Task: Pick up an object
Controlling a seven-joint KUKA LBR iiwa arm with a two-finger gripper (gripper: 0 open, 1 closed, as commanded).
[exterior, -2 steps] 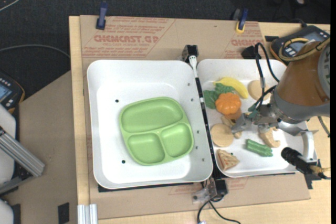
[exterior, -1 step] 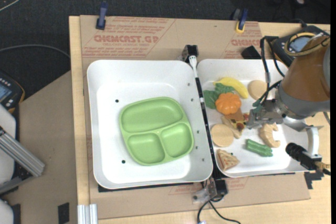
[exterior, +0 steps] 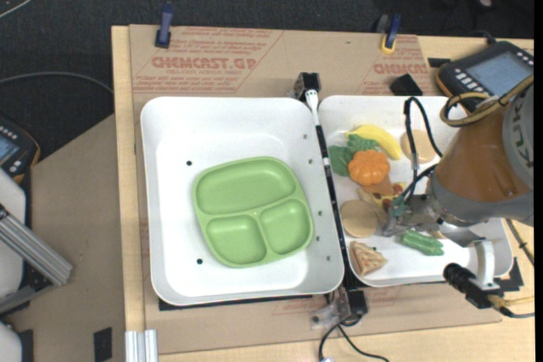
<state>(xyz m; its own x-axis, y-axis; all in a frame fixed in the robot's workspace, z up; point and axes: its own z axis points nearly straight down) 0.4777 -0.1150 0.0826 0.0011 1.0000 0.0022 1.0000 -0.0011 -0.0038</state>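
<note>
The right white bin [exterior: 424, 271] holds several toy foods. A yellow banana [exterior: 379, 140] lies at the back, with an orange round fruit [exterior: 369, 168] and a green leafy piece [exterior: 341, 158] beside it. Nearer the front are a tan round disc [exterior: 358, 221], a triangular sandwich slice [exterior: 367, 257] and a green pod [exterior: 422, 243]. My gripper [exterior: 399, 218] is low in this bin, between the tan disc and the green pod, over some small pieces partly hidden beneath it. The grey and orange arm covers the bin's right side.
The left white bin [exterior: 170, 182] holds a green divided plate [exterior: 250, 209]. A black divider rail [exterior: 322, 157] runs between the bins. A yellow-and-black pendant [exterior: 484, 72] and cables lie at the back right, and blue and yellow clamps sit on the bench's far edge.
</note>
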